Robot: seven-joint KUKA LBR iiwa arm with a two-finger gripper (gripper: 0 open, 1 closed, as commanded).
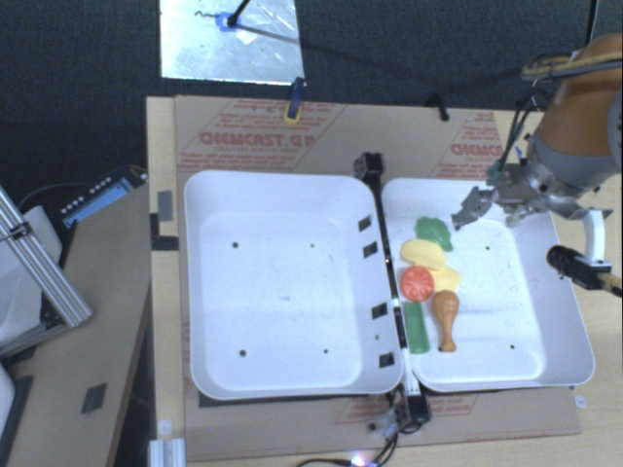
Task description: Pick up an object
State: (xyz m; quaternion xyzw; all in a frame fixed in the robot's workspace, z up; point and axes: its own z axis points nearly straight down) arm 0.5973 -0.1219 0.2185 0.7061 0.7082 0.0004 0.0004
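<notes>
Nearest the camera, in the right bin (569, 358), the toy food is lying in a tight cluster against the divider: a green stick (416, 327) and a drumstick (446, 320) in front, then a tomato (418, 283), yellow pieces (424, 253), and a green leafy piece (433, 231) farthest back. My gripper (474, 205) is hovering just beyond that leafy piece, carrying nothing; how wide it is set I cannot tell. I am judging the drumstick easiest, since its outer side is lying free.
</notes>
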